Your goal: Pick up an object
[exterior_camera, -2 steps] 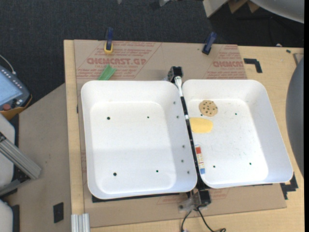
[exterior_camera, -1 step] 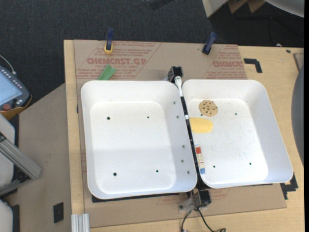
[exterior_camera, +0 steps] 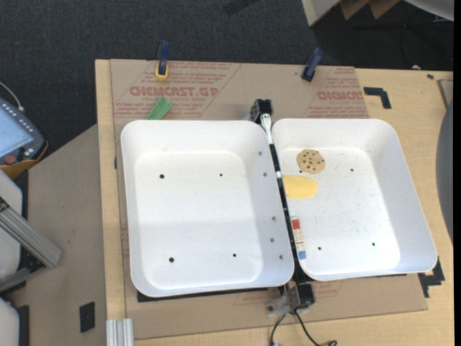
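A chocolate-chip cookie (exterior_camera: 310,161) and a yellow wedge (exterior_camera: 300,187) lay side by side at the far left of the right bin (exterior_camera: 403,193), neither lifted. The pick-up looked wholly undone; the gripper's state could not be told.

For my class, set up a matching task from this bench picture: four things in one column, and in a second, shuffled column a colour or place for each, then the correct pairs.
Things:
1. cookie
2. yellow piece
3. green strip
4. left bin

Descriptions:
A. on the cardboard, outside the bins
B. round, brown with dark chips
C. white, with small dark dots on its floor
D. just below the cookie in the right bin

Pairs: 1-B, 2-D, 3-A, 4-C
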### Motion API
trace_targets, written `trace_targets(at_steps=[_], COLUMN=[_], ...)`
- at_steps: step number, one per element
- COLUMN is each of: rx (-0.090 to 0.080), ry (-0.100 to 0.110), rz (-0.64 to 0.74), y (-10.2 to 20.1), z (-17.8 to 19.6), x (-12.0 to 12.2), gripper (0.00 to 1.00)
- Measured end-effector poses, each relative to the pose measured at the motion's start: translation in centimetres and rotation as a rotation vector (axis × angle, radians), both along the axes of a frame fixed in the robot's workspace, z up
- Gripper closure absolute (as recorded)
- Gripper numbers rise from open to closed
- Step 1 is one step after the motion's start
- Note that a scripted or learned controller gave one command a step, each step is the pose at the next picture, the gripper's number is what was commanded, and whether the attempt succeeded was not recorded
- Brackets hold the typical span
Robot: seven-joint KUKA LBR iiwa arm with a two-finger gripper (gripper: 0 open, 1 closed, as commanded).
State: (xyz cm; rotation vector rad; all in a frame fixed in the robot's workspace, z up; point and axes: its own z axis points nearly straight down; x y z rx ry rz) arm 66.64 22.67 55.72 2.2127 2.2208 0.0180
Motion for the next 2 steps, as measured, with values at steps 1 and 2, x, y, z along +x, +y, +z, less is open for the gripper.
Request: trace_targets(at_steps=[1, 2], rx=[0.001, 0.001], ry=[-0.005, -0.01], rz=[0.001, 0.002], y=[0.1, 0.2], z=[1.1, 2.1], x=[0.0, 0.0], gripper=[1.0, 1.0])
